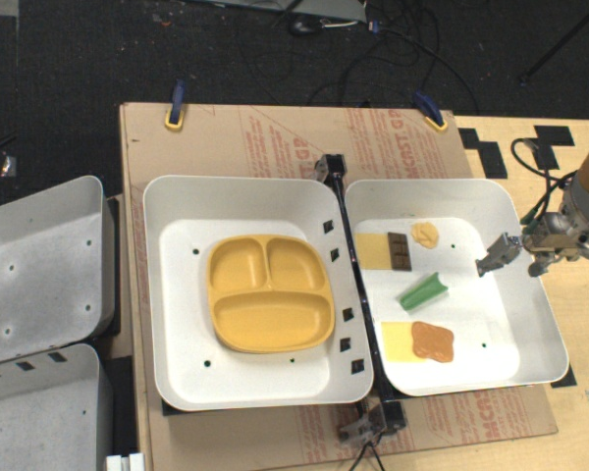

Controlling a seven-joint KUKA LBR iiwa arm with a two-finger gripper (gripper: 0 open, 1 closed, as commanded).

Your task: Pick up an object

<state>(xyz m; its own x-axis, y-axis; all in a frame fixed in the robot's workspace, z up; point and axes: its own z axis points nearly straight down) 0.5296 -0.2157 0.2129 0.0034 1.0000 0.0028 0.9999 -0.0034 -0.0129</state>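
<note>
The gripper [511,253] stands over the right edge of the right bin [471,196], its jaws apart with nothing between them, well clear of the items on the bin floor. In that bin lie a green block [423,291] near the middle, a yellow card with a brown bar [400,251] on it at the upper left, a small tan piece [426,234] beside it, and an orange-brown piece [433,340] on a second yellow card at the lower left. The left bin [167,263] holds a yellow divided plate [271,293].
</note>
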